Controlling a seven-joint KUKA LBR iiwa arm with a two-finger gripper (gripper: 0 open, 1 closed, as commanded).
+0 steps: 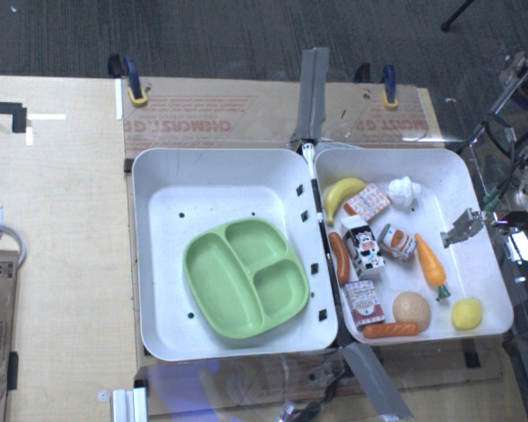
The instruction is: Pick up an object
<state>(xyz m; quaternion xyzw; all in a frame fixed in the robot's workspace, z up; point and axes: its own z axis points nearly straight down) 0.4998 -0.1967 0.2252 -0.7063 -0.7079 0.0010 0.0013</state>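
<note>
The right bin (462, 170) holds several toy foods: a yellow banana (343, 193), a red and white carton (367, 202), a crumpled white piece (403, 192), a brown sausage (338, 258), a black and white carton (363, 246), a small wrapped can (397, 242), a carrot (430, 262), a lemon (466, 313), a tan round bun (411, 309), another red carton (363, 299) and a red sausage (390, 330). My grey gripper (462, 227) hangs low over the bin's right side, just right of the carrot, with nothing seen in it.
The left bin (158, 236) holds a green divided plate (246, 277). A grey divider bar (312, 104) runs up from the seam between the bins. Clamps (134, 86) pin cardboard behind them. Dark cables and frame parts (510, 148) crowd the right edge.
</note>
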